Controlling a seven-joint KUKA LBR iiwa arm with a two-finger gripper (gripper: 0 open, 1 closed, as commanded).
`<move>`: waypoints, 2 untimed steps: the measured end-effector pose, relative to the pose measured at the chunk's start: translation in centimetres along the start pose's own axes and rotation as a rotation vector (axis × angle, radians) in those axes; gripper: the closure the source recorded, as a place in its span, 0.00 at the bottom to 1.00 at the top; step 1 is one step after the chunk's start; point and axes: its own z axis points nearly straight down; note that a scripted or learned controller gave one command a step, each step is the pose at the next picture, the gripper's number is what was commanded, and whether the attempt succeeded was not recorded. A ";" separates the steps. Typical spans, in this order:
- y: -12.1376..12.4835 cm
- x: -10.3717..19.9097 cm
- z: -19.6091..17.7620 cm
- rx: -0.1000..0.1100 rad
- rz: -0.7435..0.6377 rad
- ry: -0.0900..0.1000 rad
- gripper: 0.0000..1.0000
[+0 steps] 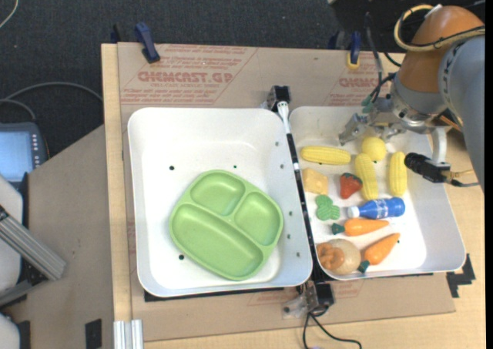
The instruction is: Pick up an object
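- Camera view shows the jaws (368,130) at the back of the right bin (443,220), spread apart, with grey fingers (348,131) splayed to either side above a small round lemon (373,148).
- Nothing sits between them; they are released and grasp nothing.
- The lemon lies just in front of and slightly below the jaws, toward the near edge of the surface; I judge it the likeliest target, since it is nearest.
- It is roundish with no clear long axis, so finger angle should matter little.
- Crowding is the risk: one corn cob (326,156) lies crosswise just to the left, a second cob (366,176) touches the lemon's near side, and a third cob (397,173) stands just to its right.
- A short descent, nudged toward the near side, looks to be what the grasp needs.
- The left bin (146,186) holds a green tray (226,223), well apart from the jaws.
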 end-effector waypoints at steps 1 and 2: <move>-0.1 -3.4 0.0 0.001 0.006 0.000 0.00; 0.0 -3.3 -1.2 -0.004 0.004 -0.002 1.00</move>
